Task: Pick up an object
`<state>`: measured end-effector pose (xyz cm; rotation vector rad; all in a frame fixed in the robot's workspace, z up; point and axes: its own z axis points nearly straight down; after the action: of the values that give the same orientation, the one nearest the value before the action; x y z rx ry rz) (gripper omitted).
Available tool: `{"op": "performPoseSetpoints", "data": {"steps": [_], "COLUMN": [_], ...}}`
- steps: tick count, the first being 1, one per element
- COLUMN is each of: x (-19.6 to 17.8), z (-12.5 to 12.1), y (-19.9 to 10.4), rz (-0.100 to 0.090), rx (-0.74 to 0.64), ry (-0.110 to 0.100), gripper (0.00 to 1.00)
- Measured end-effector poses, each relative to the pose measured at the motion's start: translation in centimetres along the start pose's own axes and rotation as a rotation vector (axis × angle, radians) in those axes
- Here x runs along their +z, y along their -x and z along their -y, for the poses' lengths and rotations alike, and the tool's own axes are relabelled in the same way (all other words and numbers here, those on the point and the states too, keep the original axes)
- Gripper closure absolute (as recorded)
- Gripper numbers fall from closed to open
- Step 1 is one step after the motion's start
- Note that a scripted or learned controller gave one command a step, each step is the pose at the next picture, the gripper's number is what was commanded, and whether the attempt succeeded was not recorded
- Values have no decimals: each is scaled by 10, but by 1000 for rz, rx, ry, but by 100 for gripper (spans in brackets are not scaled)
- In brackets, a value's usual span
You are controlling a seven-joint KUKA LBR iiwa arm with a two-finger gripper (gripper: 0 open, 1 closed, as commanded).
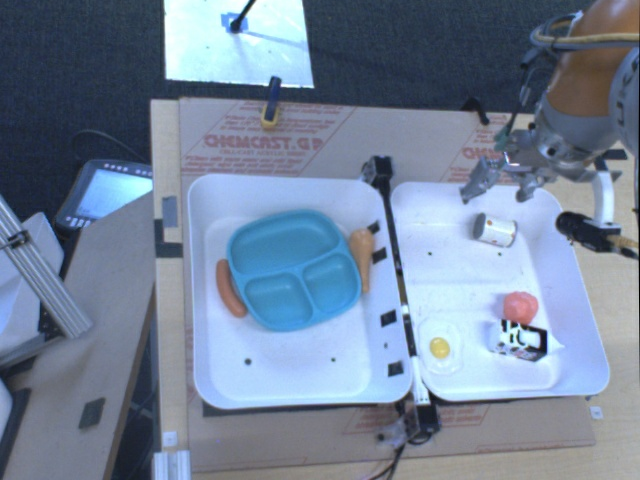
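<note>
**A:** Start with the big things. What carries it all?

**B:** The counter (120,268), with a sheet of printed cardboard (300,133) on it. Two shallow white bins lie side by side on the cardboard: the left bin (290,373) and the right bin (580,308), touching along a black seam.

**A:** And the arm?

**B:** The arm (600,38) comes in at the upper right, orange band above the wrist. Its gripper (500,181) hangs over the right bin's far edge. The jaws stand apart, spread wide, with nothing between them.

**A:** What lies in the left bin?

**B:** A blue divided plate (295,268) in the middle. A sausage (230,288) lies just beside its left rim, a carrot (361,253) against its right rim.

**A:** And the right bin?

**B:** A small white can (495,229) on its side, near the far end, just below the jaws and apart from them. Nearer the front sit a pink ball (520,306), a black-and-white block (520,340) just beneath it, and a fried egg (440,348) to their left, by the seam.
</note>
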<state>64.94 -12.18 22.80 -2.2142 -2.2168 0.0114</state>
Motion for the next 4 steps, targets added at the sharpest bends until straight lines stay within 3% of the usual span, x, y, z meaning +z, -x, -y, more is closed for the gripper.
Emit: {"op": "performPoseSetpoints", "data": {"steps": [1, 3, 4], "x": [-8, 96, 116], "z": [-2, -3, -9], "y": [0, 12, 15], "rz": [1, 1, 9], "rx": [-2, 0, 1], "ry": [13, 11, 32], "gripper": [0, 0, 0]}}
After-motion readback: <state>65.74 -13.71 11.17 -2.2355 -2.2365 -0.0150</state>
